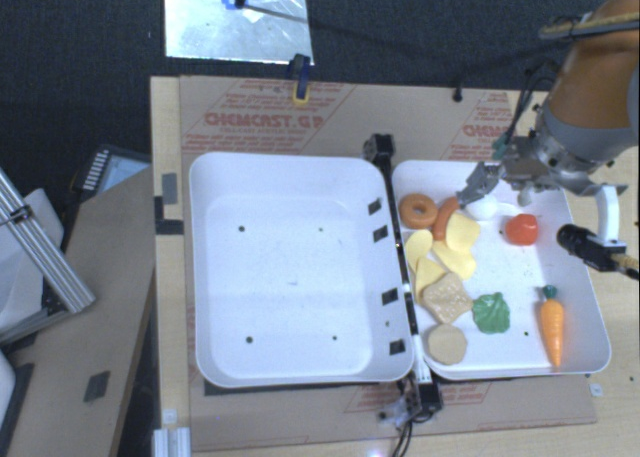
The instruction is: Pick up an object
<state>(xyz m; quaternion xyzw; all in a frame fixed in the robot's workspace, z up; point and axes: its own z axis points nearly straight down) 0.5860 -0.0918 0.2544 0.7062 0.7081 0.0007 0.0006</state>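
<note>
A desk [260, 110] covered with brown cardboard is seen from above at a slant. It carries two shallow white bins side by side. The left bin [215, 180] is the larger of the two. The right bin [590, 340] holds a cluster of toy food.

Near the top of the right bin lies a brown doughnut [417, 210]. Just beside it, to the right, is an orange piece [446, 217], partly hidden. Below these sit several pale yellow pieces [450, 250], touching one another. Under them lies a tan cracker [446, 297], and below that a round beige biscuit [447, 345] near the bin's front edge. A green leafy piece [491, 312] lies to the right of the cracker. A carrot [551, 320] with a green top lies near the bin's right wall. A red tomato [521, 230] sits apart from the cluster, toward the upper right. A small white object [483, 208] lies between the orange piece and the tomato.

The grey arm with an orange band [600, 75] reaches in from the right. Its claw [497, 183] hangs over the top of the right bin, just above the white object. Whether the claw is apart or together cannot be told, and nothing is visibly held.
</note>
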